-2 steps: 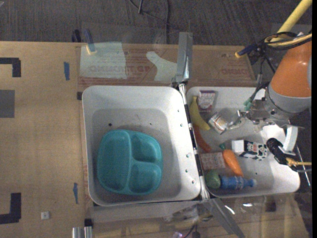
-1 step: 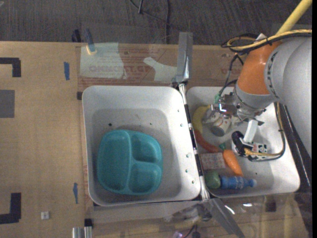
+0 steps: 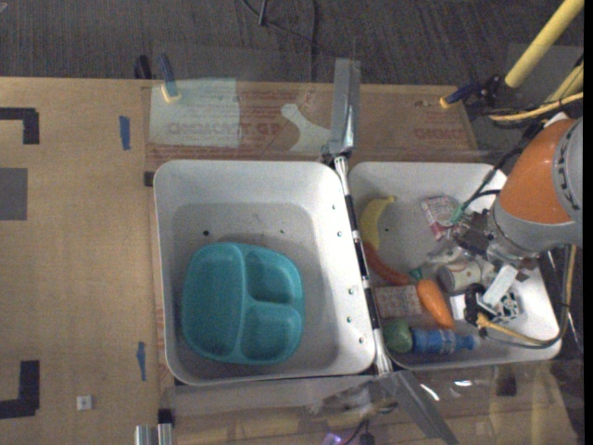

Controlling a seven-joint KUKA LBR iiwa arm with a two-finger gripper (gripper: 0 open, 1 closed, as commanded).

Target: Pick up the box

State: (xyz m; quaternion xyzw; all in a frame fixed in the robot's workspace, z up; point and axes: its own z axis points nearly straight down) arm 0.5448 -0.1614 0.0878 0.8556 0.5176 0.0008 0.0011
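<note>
Two white bins side by side, gripper (image 3: pixel 473 272) low at right of frame, finger state hard to tell, small box (image 3: pixel 397 300) lying just left beside carrot (image 3: pixel 435 302), teal divided plate (image 3: pixel 243 302) in left bin (image 3: pixel 176 188).

Light was even and fairly bright from above, with the white bins (image 3: pixel 250 179) close to washed out and soft shadows pooling inside their walls. A pale sheen of glare lay on the clear sheet (image 3: pixel 199 109) at the bench's far edge. The whole picture was slightly soft, fine detail smeared.
</note>
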